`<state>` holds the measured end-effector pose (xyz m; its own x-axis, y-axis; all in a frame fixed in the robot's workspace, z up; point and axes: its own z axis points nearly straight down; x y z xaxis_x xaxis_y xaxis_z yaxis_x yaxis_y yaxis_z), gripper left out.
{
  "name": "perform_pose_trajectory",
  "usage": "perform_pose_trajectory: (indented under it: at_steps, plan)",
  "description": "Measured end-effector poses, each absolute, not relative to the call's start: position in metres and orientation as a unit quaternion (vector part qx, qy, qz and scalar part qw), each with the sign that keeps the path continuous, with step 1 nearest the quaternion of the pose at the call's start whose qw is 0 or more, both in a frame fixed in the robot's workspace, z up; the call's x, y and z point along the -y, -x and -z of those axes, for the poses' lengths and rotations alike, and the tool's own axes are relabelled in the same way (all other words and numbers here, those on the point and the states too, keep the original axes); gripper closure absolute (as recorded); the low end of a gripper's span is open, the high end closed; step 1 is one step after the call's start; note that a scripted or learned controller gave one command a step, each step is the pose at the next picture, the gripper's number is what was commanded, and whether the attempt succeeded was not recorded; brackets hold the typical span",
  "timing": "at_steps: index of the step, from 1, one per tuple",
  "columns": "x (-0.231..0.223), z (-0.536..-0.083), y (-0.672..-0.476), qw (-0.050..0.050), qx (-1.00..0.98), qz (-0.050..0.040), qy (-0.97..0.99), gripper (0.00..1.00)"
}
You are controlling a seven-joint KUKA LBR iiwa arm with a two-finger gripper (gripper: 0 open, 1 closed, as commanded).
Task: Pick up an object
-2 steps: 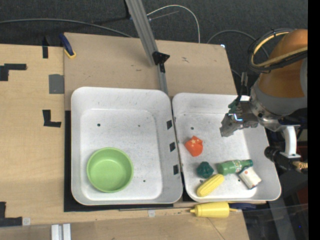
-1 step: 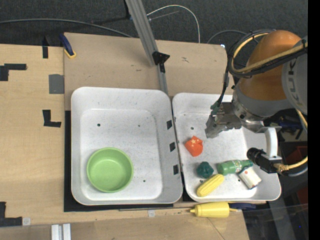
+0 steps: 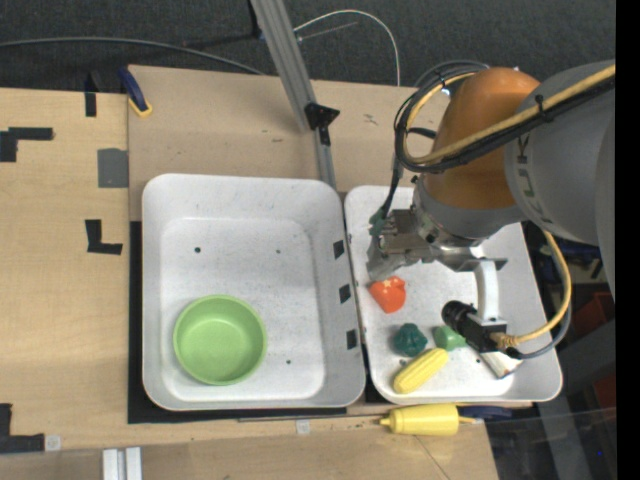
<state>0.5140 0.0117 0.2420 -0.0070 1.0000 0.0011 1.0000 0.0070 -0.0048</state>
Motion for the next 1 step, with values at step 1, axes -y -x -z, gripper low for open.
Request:
perform_pose_trajectory:
  at_steps: [1]
  plan:
    - [-0.0624, -0.246, -0.5133, 0.001, 0.71, -0.0005, 0.704, 1.0]
